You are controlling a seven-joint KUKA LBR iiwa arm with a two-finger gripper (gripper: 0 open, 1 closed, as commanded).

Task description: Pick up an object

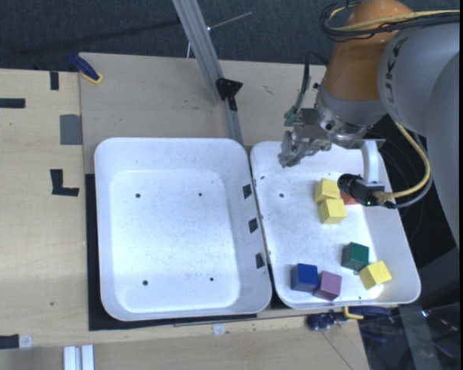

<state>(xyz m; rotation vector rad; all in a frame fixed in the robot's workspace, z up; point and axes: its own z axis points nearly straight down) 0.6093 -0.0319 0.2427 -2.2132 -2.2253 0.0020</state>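
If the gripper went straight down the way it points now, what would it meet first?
Probably bare floor of the right bin near its upper left corner. The gripper hangs there, apart from the yellow blocks to its right, though depth is uncertain.

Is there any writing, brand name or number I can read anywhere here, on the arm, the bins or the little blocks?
None can be read.
The arm, the two white bins and the coloured blocks carry no legible text.
The black marks on the bench are tape shapes, not letters.

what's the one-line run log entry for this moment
gripper: over right bin far-left corner, holding nothing seen | blocks: two yellow blocks nearby, rest at near edge | pick: not yet done
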